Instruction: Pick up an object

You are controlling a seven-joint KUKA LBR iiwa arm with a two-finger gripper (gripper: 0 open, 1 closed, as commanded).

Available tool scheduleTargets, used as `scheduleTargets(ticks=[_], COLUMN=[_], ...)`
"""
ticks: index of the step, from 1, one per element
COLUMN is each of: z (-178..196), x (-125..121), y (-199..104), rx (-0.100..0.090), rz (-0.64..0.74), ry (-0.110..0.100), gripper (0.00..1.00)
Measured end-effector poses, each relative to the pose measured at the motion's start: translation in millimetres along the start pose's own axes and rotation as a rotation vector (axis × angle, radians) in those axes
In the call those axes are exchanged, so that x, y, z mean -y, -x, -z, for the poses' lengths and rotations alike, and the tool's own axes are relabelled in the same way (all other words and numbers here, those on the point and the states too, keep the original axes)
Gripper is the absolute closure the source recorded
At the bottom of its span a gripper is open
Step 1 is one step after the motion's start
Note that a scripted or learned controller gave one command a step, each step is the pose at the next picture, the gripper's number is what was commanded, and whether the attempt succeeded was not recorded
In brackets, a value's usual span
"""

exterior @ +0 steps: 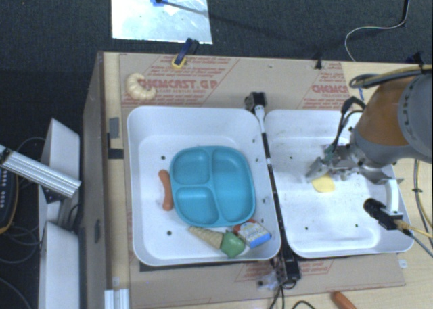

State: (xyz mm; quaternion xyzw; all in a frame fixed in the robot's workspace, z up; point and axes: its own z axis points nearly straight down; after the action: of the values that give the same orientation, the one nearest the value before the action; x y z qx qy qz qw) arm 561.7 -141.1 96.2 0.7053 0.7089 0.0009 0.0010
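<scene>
We look down on the bench, where a blue plate with four compartments lies in the left bin. Just left of the plate lies an orange sausage, its length running toward and away from us. Up and to the left of the plate, outside the bin, a pale curled thing rests on the cardboard, too blurred for us to name.

At the plate's near edge a cone lies with its tip toward the left. It touches a green piece, and beside that sits a blue-and-white packet whose markings we cannot read. The plate's rim partly covers the packet.

Well to the right of the plate, in the right bin, the yellow piece lies flat on the bin floor. It is a small oval with its long axis running roughly left to right. It is too small for us to tell one end from the other.

The gripper hangs just above the yellow piece's far side, close to it. We cannot tell how its jaws stand, nor whether they touch the piece. The grey arm runs off the right edge, farther from the plate. Below and right of the plate, an orange thing is cut off by the bottom edge.
</scene>
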Motion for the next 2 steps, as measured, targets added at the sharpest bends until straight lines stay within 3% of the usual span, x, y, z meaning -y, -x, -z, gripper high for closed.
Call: scheduleTargets(ticks=[1, 2], z=[10.6, 10.4], x=[-0.8, -0.7], y=[0.0, 0.0], rx=[0.0, 0.0], rz=[0.002, 0.002], ry=[0.002, 0.002], gripper=[1.0, 0.0])
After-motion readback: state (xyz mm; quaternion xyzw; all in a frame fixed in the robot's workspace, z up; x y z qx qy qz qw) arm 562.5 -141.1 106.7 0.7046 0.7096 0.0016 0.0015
